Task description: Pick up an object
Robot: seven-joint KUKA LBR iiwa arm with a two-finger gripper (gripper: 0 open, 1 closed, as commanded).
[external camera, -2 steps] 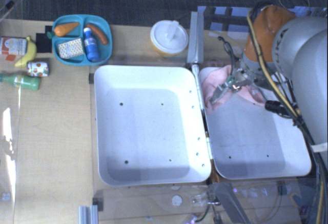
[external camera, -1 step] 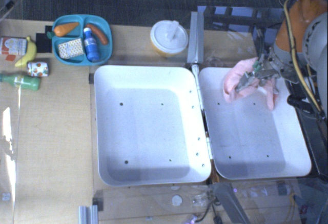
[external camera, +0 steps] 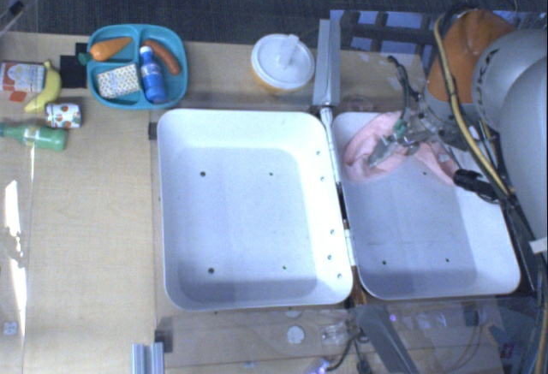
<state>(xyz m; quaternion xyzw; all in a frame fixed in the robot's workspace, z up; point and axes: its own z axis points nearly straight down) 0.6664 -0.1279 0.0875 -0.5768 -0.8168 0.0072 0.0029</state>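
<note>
A crumpled pink cloth lies in the far left corner of the right bin. My gripper reaches in from the right and sits low over the cloth, its dark fingers pressed into the folds. The cloth bunches up around the fingertips, so how far apart they stand is hidden. The grey arm with its orange band comes down from the upper right, cables trailing along it.
The left bin sits beside the right one, a metal divider between them. Behind the bins stand a white lidded cup and a blue tray with toy food. A banana, a can and a green bottle lie at the far left.
</note>
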